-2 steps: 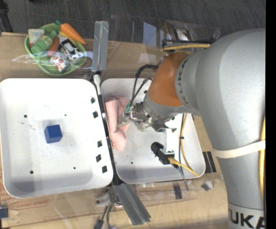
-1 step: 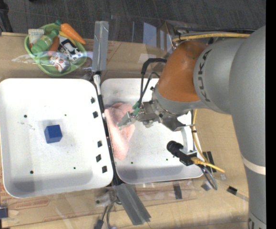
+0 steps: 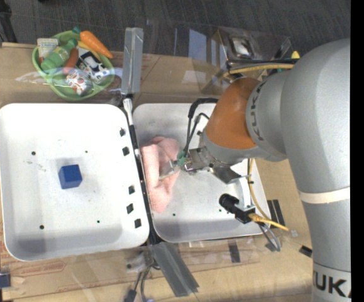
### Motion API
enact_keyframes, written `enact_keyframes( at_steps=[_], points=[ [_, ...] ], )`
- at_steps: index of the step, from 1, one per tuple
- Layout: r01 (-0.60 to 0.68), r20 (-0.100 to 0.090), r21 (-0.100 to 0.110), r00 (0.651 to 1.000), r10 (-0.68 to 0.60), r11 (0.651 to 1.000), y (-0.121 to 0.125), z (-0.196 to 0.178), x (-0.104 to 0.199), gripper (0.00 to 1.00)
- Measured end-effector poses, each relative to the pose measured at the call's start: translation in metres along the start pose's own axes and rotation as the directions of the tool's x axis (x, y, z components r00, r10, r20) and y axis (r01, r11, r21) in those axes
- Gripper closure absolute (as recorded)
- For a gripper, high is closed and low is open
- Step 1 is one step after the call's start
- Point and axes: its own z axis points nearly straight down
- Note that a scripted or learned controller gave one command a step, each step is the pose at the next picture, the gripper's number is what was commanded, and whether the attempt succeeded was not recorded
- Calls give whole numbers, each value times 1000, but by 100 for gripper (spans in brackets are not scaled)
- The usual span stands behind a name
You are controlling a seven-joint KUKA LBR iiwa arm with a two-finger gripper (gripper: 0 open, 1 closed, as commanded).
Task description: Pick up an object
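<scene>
Your gripper (image 3: 180, 163) sits at the pink cloth's (image 3: 158, 172) right edge, whose long axis runs up-down along the right bin's (image 3: 197, 230) left wall, though you cannot tell its grip state

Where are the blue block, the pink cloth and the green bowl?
blue block (image 3: 70, 176), camera view, its top face.
pink cloth (image 3: 158, 178), camera view, its middle fold.
green bowl (image 3: 66, 91), camera view, its front rim.
</scene>
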Motion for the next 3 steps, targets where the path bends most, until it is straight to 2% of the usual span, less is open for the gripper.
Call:
enact_keyframes(
  at_steps=[1,2,3],
  points=[
    [-326,1,4,945,326,945,5,-161,-2,0],
    [-287,1,10,958,287,958,59,-59,-11,0],
    [-162,0,8,987,162,987,67,3,12,0]
  ],
)
